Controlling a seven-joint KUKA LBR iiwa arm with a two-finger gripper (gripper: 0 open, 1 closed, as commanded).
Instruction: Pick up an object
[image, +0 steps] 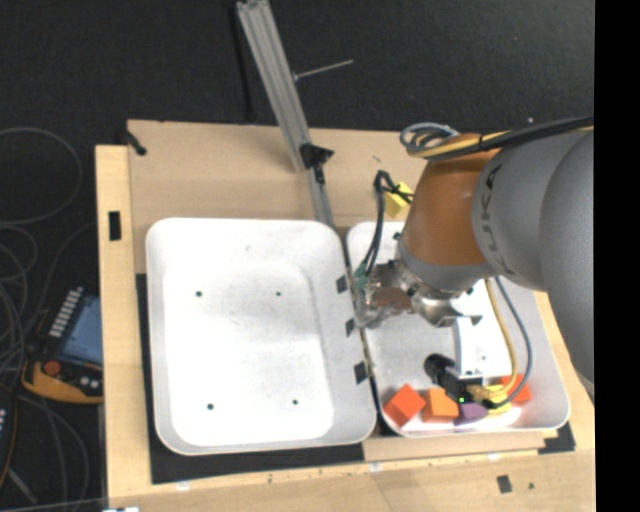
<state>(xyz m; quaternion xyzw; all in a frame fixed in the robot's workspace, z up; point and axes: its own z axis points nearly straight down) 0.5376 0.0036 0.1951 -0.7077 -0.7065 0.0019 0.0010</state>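
Observation:
My gripper (383, 302) hangs over the left part of the right bin (553, 408), close to the wall between the two bins. The grey arm with its orange band (450, 225) covers much of that bin. At the bin's near edge lie an orange-red block (405, 403), a second orange block (440, 404), a purple piece (468, 413) and an orange-yellow piece (512, 390). They sit below and to the right of the gripper, apart from it. I see nothing between the gripper and the bin floor.
The left bin (240, 330) is a wide white tray next to the right one. A slanted metal rail (283, 90) rises from behind the bins. Cables and a handheld device (75, 345) lie off the bench at left.

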